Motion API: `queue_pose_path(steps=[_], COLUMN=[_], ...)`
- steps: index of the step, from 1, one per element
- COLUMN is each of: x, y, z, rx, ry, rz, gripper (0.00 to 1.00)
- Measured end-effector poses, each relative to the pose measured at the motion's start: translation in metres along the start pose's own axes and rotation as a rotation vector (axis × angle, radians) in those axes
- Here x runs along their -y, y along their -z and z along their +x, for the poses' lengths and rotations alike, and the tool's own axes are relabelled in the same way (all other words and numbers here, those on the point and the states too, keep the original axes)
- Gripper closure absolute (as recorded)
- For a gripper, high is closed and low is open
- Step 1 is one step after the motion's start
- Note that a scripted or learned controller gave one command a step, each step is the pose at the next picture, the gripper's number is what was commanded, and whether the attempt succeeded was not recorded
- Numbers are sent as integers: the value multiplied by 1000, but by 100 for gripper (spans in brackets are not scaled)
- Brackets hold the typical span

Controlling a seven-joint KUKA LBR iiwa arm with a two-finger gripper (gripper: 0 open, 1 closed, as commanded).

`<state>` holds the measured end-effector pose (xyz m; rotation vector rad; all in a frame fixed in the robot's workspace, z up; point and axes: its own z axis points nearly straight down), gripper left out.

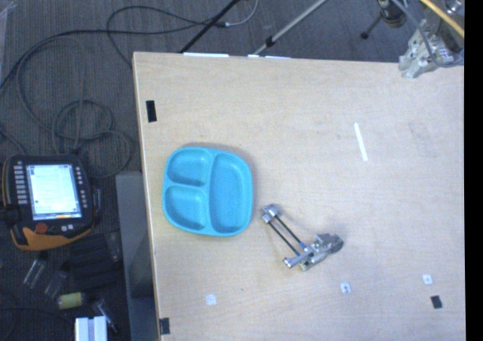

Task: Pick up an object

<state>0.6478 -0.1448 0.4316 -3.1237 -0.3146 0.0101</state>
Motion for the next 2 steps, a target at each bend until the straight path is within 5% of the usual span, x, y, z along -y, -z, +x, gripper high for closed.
queue_pose_path(steps=[1, 2], x=[18, -2], y=[0, 1], z=[17, -16], rx=[-2, 1], ry=[2, 438], rz=[-1, -3], gripper=[100, 100])
